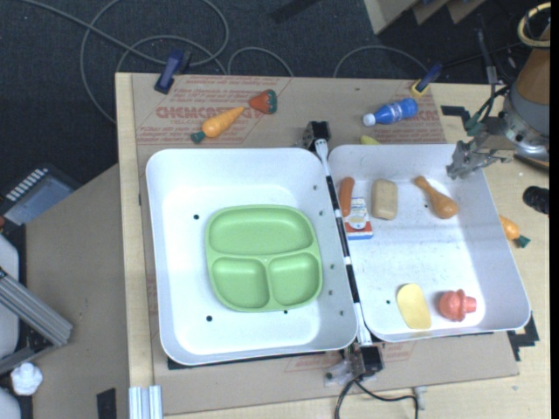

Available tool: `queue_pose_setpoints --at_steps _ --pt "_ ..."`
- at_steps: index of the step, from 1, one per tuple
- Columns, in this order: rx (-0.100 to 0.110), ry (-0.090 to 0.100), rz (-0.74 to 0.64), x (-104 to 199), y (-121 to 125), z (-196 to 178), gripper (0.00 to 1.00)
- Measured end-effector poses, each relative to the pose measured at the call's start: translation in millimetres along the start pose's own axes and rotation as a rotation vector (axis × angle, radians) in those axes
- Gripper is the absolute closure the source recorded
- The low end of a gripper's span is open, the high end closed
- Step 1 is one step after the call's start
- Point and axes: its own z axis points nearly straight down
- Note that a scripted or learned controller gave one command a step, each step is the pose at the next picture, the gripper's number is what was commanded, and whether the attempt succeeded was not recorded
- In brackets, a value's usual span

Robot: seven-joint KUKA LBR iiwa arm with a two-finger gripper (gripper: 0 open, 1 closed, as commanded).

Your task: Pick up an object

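Observation:
The right bin holds several small objects: an orange sausage-like piece, a small red and white carton, a beige block, a tan drumstick shape, a yellow oval piece and a pinkish-red toy. My gripper hangs at the right bin's far right corner, above its rim, to the right of the drumstick shape. Nothing shows between its fingers.
The left bin holds a green divided plate. Outside the bins lie a toy carrot, a strawberry-like toy, a blue bottle and a small orange piece on the bench at the right bin's edge. Cables run behind.

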Motion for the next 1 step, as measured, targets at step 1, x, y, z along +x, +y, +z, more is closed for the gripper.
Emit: queue_pose_setpoints --at_steps 1 --pt "0.004 0.002 0.0 -3.7 17.6 46.1 1.0"
